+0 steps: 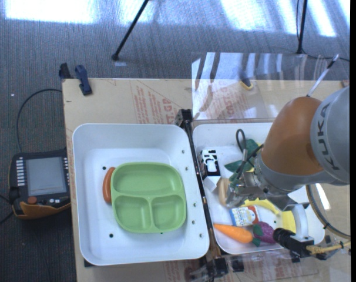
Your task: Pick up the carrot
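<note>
End effector (239, 187) grip state unreadable; hangs in right bin (208, 135) above the carrot (234, 233).

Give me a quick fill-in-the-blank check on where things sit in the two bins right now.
1. The carrot lies in the ____ bin in the camera view.
2. The green tray has ____ compartments.
3. The hot dog lies along the tray's ____ side.
4. The gripper hangs over the ____ bin.

Missing words: right; three; left; right
</note>
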